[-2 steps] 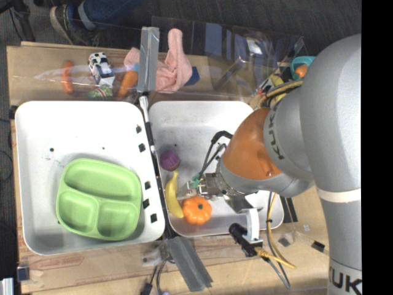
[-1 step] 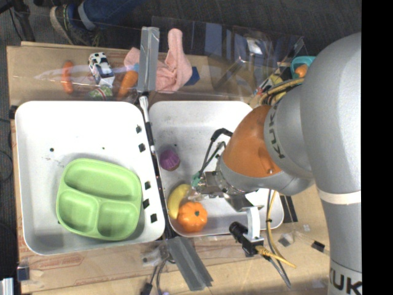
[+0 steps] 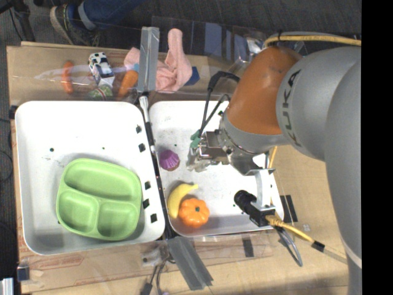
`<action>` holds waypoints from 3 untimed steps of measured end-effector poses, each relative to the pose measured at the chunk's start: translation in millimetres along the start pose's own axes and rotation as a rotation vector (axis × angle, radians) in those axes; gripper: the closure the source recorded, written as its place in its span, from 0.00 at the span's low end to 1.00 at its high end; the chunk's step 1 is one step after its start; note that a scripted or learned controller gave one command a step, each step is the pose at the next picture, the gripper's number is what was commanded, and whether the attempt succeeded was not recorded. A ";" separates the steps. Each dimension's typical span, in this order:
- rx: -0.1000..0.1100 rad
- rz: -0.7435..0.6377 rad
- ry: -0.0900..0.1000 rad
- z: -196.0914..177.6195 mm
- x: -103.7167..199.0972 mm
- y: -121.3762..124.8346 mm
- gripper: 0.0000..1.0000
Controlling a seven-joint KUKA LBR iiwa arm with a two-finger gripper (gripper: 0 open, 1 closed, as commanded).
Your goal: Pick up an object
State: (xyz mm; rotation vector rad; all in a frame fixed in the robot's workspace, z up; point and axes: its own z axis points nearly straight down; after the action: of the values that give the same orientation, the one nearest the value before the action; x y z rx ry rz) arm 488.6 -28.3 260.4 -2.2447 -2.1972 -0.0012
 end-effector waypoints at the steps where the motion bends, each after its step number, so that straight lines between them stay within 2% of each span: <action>1: 0.001 0.000 0.000 0.4 -0.1 -0.2 0.00; 2: 0.005 -0.081 0.000 70.4 -56.8 -11.8 0.00; 3: 0.002 -0.357 0.001 169.3 -97.0 -10.1 0.00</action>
State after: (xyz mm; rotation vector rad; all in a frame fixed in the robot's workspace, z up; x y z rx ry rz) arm 476.5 -124.9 91.1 -1.8180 -2.5590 0.0002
